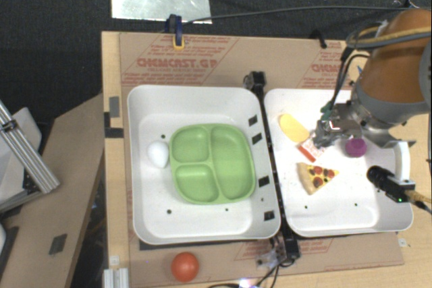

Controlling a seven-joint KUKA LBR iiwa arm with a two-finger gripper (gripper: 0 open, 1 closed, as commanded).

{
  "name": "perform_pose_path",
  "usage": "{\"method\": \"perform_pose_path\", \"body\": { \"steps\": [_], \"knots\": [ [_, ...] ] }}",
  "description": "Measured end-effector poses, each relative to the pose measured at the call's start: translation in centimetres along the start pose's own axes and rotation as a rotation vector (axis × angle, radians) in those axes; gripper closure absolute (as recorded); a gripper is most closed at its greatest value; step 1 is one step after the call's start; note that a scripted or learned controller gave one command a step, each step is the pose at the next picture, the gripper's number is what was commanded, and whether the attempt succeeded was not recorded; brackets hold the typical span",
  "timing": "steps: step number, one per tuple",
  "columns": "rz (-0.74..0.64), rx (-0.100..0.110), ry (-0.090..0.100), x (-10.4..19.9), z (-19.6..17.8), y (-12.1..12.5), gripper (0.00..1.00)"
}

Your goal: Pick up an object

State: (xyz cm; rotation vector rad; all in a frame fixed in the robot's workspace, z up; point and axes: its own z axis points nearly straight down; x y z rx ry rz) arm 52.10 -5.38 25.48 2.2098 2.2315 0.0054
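Note:
In the right bin (351, 216) lie a yellow oblong piece (293, 127), a toy pizza slice (315, 177), a small red strip (307, 152) and a purple ball (356, 146). My gripper (325, 137) hangs low over the bin's middle, between the yellow piece and the purple ball, just above the red strip. Nothing shows between its fingers. The left bin (145, 212) holds a green divided tray (211, 162) and a white egg (158, 154) beside the tray's left edge.
An orange-red ball (185, 266) rests on the cardboard in front of the left bin. A black camera-like part (388, 184) reaches over the right bin's right side. Black clips sit along the divider between the bins.

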Motion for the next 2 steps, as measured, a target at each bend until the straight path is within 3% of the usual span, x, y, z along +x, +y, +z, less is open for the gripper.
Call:
{"method": "perform_pose_path", "body": {
  "steps": [2],
  "knots": [
    [-0.001, 0.002, 0.001, 10.3, 1.1, -0.1, 1.0]
  ]
}}
